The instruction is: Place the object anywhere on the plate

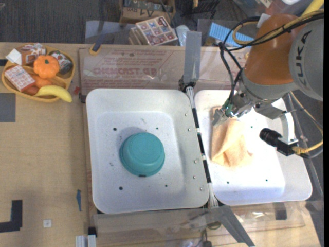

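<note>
Camera view | pincer (226, 112) at cloth's (232, 143) top edge, right bin (267, 184); grip state: cannot tell | cloth trails down-view from pincer | plate (142, 154) (teal, upturned) in left bin (103, 189), well apart leftward

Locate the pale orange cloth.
The pale orange cloth lies crumpled in the left part of the right white bin, just below the gripper, across the divider from the upturned teal plate.

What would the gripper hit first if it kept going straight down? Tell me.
Most likely the orange cloth: the gripper hangs at its upper edge in the right bin. Depth is unclear; they may already touch.
</note>
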Available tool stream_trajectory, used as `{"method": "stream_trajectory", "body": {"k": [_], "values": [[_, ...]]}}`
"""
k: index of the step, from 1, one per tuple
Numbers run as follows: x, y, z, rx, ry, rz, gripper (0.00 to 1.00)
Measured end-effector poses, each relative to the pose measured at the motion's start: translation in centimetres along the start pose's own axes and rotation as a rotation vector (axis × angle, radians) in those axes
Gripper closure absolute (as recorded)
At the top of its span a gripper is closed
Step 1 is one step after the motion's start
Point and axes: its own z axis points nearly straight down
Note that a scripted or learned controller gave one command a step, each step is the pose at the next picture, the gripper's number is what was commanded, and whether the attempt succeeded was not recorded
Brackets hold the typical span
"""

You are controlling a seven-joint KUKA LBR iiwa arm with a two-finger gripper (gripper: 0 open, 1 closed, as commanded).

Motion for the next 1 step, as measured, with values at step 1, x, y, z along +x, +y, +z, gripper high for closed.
{"method": "stream_trajectory", "body": {"k": [1], "values": [[4.3, 0.65, 0.43, -0.001, -0.001, -0.399, 1.0]]}}
